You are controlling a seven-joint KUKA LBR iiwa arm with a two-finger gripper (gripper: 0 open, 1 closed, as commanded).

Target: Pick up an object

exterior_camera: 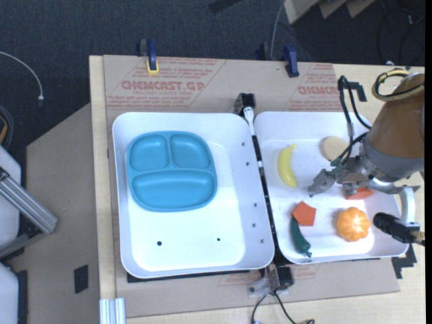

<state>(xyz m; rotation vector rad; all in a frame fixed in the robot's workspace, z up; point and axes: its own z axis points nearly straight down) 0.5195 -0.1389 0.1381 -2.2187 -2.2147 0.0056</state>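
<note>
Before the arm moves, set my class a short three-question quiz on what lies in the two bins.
1. True or false: the blue plate lies in the left bin.
2. Which thing lies nearest the divider between the bins? A) the orange B) the banana C) the beige round thing
3. Fill in: the dark green thing lies just below the ____ block.

Key: 1 true; 2 B; 3 red. The gripper hovers over the right bin, between banana and orange, with nothing seen between its fingers.
</note>
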